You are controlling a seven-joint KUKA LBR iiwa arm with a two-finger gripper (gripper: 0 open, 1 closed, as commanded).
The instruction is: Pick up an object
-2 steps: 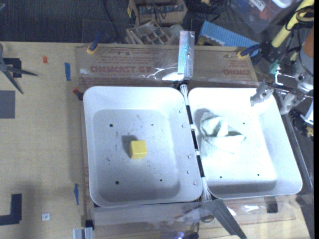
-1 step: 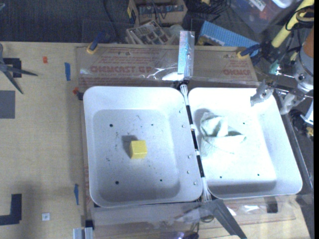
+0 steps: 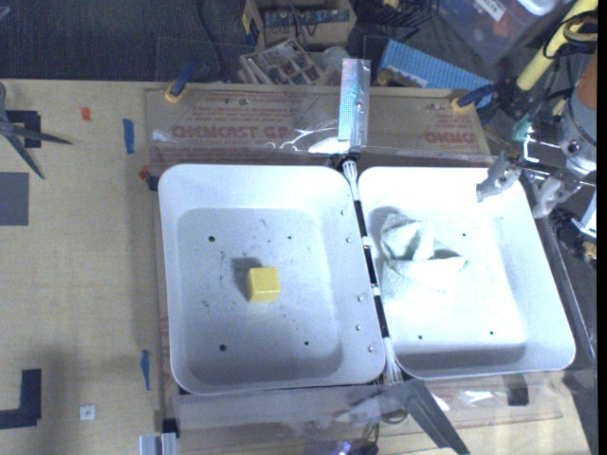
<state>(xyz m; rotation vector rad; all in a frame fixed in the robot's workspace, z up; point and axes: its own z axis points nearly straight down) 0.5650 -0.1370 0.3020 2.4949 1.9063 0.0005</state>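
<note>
Our hand [image 3: 497, 180] hangs over the right bin's [image 3: 531, 349] upper right corner; we cannot tell its state. A yellow block [image 3: 264, 283] sits in the left bin [image 3: 190, 207]; a crumpled white cloth [image 3: 417, 249] lies in the right one.

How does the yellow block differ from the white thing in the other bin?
The yellow block is small, bright and boxy; the white crumpled thing is larger, pale and irregular. The block sits mid left bin; the white thing lies against the right bin's left side. Both lie untouched by the gripper.
</note>
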